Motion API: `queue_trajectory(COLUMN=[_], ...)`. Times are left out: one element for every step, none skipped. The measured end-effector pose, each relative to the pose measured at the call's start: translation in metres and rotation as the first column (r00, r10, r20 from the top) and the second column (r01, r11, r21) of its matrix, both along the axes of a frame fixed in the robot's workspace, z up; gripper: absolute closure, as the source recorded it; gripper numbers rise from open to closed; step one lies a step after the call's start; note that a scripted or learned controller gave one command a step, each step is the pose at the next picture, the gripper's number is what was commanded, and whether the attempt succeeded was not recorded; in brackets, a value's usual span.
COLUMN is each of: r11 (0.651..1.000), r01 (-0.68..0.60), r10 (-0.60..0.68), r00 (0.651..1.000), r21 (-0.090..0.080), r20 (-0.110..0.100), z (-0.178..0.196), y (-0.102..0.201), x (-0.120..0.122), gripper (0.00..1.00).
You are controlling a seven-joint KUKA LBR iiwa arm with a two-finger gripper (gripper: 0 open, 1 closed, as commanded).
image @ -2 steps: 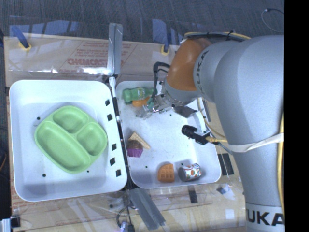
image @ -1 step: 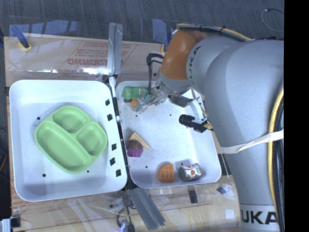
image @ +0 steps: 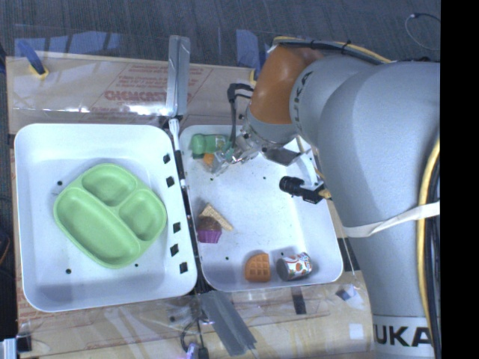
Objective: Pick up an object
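Beside the end effector (image: 227,158) lies a green object (image: 203,143).

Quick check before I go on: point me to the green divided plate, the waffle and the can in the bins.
green divided plate (image: 109,215): camera view, on the ridge between its compartments.
waffle (image: 257,267): camera view, middle of its orange face.
can (image: 295,266): camera view, on its printed side.

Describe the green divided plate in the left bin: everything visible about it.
The light green divided plate looks like smooth moulded plastic, rounded in outline, with three recessed compartments: one long one along its lower left side and two smaller ones on its upper right side, split by raised ridges. It lies flat, right side up, turned at a slant, near the middle of the left white bin, resting on the floor of the bin. Nothing lies in it.
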State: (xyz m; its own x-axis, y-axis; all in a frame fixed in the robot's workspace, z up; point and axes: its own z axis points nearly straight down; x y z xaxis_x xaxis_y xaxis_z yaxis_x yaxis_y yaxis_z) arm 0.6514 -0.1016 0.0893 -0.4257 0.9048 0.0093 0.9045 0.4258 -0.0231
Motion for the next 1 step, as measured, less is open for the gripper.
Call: queue_trajectory(r11=[1.0], r01=[-0.004], r10=[0.004], r00=[1.0], r21=[0.0], r20=[-0.001], z=[0.0104], y=[0.001], x=[0.0004], gripper=[1.0])
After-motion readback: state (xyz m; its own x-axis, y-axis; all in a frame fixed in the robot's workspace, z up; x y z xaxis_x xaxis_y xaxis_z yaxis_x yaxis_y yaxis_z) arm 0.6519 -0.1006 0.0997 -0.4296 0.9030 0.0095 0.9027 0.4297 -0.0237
